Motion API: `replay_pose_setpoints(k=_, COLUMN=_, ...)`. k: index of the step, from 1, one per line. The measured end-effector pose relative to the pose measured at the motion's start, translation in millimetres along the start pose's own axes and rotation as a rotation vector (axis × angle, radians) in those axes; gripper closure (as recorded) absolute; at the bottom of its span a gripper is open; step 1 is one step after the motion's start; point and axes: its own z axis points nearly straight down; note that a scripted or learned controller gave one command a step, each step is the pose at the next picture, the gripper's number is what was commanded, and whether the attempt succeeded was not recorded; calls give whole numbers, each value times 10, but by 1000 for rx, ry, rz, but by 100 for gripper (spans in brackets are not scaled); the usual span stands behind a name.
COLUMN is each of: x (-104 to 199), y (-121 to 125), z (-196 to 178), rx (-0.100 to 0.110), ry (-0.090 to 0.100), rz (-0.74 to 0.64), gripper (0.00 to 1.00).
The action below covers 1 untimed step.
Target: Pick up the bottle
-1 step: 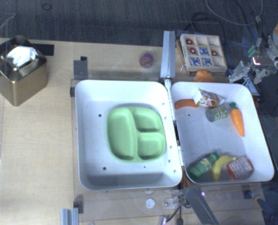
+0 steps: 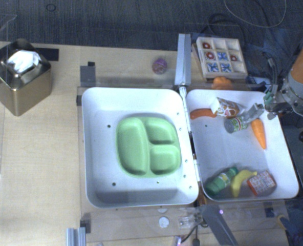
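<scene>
A small clear bottle (image 2: 242, 120) with a green label lies on its side in the upper middle of the right bin (image 2: 289, 174), its neck pointing up and right. A second, green bottle (image 2: 222, 182) lies at that bin's front edge. My gripper (image 2: 271, 105) hangs over the right bin's upper right corner, just right of the clear bottle's neck and above the carrot (image 2: 259, 132). Nothing shows in its grip. The grey arm with its orange band (image 2: 302, 68) reaches in from the right.
Around the clear bottle lie a crumpled packet (image 2: 226, 106) and an orange sausage (image 2: 201, 114). A banana (image 2: 242, 181) and a red box (image 2: 261, 183) sit beside the green bottle. The left bin (image 2: 98, 137) holds a green divided plate (image 2: 148, 145).
</scene>
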Motion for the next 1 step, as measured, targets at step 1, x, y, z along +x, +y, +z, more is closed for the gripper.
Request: replay_pose_setpoints(k=1, x=-2, y=-81, z=556, rx=0, ry=1, rz=112, gripper=0)
